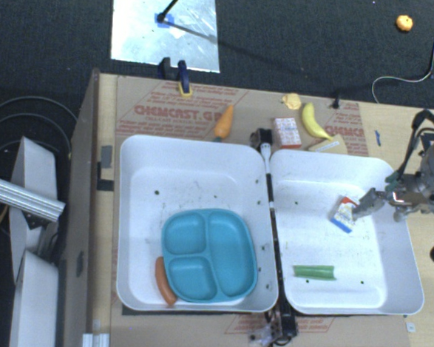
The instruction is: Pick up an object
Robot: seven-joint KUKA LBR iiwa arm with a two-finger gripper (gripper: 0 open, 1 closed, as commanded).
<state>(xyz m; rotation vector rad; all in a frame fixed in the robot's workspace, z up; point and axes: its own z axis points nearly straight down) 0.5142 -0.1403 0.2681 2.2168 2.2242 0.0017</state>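
The right bin (394, 293) has bare floor across its left and near parts; only a green stick (313, 271) lies low in the middle and a small carton (344, 213) sits upper right, with the gripper (364, 204) touching it. In the left bin (137, 200) a blue tray (209, 254) and a sausage (165, 280) crowd the near half; the far half lies open.

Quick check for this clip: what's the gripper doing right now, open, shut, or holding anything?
Gripper: at the small white, red and blue packet in the right bin; whether it grips the packet cannot be told.
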